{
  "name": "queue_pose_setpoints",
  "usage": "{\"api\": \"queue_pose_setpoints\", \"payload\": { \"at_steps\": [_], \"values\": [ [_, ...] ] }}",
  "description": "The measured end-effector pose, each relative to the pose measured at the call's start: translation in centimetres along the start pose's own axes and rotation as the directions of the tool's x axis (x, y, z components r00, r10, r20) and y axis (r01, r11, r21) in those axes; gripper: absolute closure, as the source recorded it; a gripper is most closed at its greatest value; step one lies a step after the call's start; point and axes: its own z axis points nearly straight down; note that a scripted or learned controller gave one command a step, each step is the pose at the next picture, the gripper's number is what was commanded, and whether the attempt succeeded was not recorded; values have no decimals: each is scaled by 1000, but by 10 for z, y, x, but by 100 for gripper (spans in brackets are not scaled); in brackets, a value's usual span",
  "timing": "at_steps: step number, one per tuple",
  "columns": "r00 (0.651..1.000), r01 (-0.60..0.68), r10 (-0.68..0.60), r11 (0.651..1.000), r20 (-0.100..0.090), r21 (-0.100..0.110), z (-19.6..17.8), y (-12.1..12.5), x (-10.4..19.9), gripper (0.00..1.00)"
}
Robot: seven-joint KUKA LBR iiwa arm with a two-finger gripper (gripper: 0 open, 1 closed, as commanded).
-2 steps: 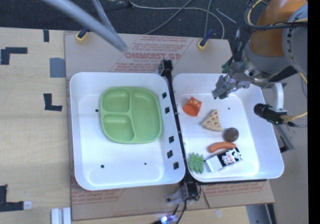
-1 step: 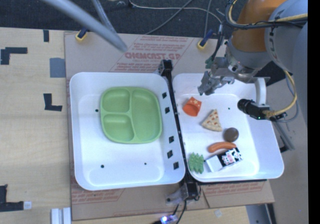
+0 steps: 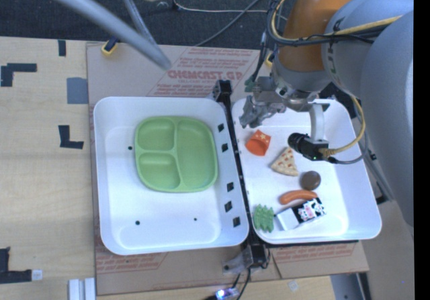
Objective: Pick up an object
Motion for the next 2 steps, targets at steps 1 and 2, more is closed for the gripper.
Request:
{"api": "queue_pose_setpoints", "payload": {
  "at_steps": [1, 2],
  "values": [
    [1000, 0, 0, 1000, 0, -1, -1, -1, 53, 100],
    [1000, -1, 1, 1000, 1, -1, 9, 12, 100, 100]
  ]
}}
